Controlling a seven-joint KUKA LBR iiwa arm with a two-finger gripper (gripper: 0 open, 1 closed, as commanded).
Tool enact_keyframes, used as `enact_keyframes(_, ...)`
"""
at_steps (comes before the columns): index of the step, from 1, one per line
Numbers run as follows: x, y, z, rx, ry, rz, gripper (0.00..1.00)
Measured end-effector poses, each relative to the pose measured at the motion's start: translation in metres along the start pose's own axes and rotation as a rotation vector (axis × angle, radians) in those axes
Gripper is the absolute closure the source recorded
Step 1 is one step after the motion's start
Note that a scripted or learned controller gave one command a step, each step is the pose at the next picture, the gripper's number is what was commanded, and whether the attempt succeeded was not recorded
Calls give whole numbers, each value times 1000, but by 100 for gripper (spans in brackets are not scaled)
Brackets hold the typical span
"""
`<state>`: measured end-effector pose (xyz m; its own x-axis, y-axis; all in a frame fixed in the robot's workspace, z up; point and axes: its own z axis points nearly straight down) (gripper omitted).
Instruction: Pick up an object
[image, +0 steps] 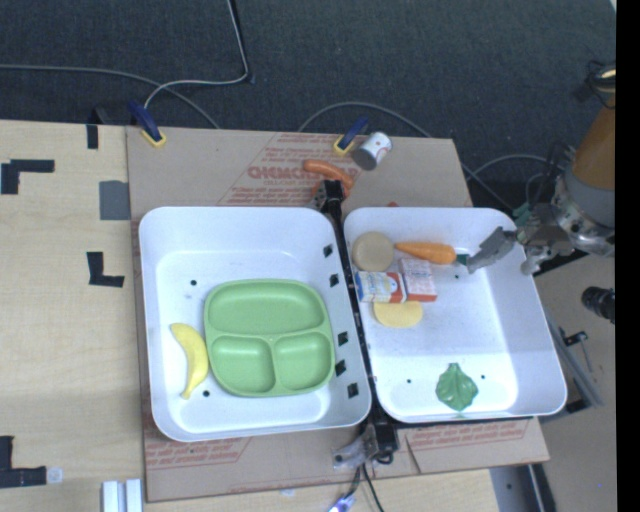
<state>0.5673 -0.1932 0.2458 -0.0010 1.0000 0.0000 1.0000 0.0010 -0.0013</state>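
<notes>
Carrot (427, 251) lies in right bin (520, 330), upper-left part, long axis running left-right, w/ green end nearest gripper (505, 248). Gripper sits just right of carrot tip, near bin's right rim, apart from it. One finger (487, 249) slants toward carrot; nothing between fingers, but can't tell how far open.

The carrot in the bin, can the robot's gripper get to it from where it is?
Probably yes. The carrot lies on top near the right bin's back edge, and the gripper hangs just beside its green end with nothing between them.
</notes>
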Motion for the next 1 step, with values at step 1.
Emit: enact_keyframes(1, 57, 34, 96, 2, 1, -1, 0)
